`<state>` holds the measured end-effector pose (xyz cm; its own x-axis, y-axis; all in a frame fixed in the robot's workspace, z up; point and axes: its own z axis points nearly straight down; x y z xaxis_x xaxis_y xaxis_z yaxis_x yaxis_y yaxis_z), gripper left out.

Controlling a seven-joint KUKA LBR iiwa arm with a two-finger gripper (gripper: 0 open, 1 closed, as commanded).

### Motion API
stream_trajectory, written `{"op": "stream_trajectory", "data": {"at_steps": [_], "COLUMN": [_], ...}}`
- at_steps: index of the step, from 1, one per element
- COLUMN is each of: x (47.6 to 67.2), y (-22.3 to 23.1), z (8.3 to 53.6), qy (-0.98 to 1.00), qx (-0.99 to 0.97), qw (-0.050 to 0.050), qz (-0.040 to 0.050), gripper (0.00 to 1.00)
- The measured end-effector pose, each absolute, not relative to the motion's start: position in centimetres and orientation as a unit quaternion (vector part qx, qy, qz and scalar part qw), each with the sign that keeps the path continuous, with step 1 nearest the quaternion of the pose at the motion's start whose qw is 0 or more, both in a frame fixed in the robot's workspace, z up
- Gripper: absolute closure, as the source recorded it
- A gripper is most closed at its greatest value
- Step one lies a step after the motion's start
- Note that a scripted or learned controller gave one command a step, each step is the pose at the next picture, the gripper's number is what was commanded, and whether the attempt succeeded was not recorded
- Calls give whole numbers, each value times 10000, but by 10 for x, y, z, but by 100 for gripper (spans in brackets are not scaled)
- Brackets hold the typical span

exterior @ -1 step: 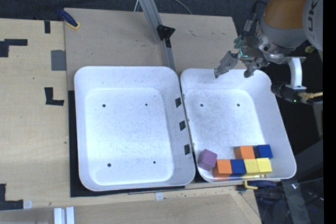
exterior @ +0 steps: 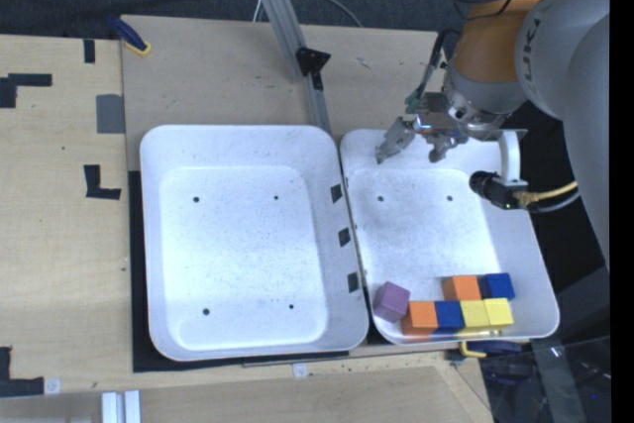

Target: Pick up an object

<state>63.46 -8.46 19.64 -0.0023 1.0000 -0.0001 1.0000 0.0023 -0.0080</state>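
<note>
Two-finger gripper (exterior: 411, 150) on grey arm hangs over far edge of right shallow white bin (exterior: 515, 243), fingers spread, nothing between them. Coloured cube blocks (exterior: 464, 304), purple, orange, blue, yellow, cluster at bin's near edge, well apart from gripper.

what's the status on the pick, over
Claw open, nothing in it, above far rim of right bin. Blocks clustered at near edge, purple one leftmost. Nothing in the way.

We see even, soft overhead light on the two white bins (exterior: 248, 139), which verge on overexposed. Shadows stay faint. The upper frame falls dark, and mild grain and softness blur fine detail throughout.
</note>
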Motion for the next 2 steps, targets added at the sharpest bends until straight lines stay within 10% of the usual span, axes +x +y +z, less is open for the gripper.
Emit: {"op": "stream_trajectory", "data": {"at_steps": [1,2], "x": [626,681], "y": [-60,-18], "z": [191,282], "qy": [-7081,-7092], "qx": [-7061,-7050], "qw": [14,-37], "qz": [12,-34], "gripper": [0,0]}}
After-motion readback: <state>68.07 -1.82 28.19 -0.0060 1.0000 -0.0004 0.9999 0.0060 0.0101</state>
